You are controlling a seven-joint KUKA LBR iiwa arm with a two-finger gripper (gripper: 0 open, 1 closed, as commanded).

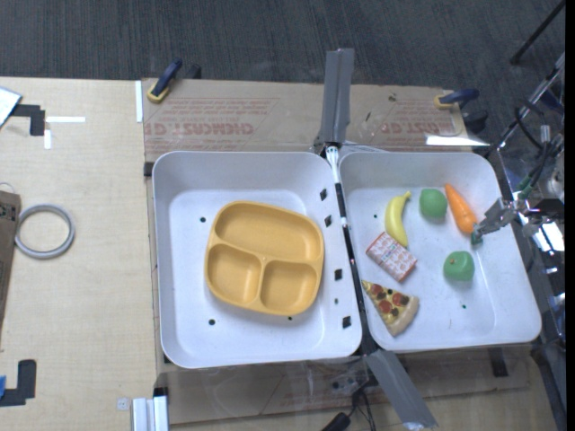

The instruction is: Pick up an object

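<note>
Pizza slice (392, 305) in right bin, pincer (490, 224) beside carrot (460, 208)

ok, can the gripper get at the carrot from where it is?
Probably yes. The gripper sits right beside the carrot at the right bin's edge, with nothing between them.

Red print runs across the cardboard sheet (269, 119) lying behind the two bins, seen upside down from this camera; on its left part the letters look like "CHEMCATS", though the reading is uncertain. The print on its right part is too blurred to read
</note>
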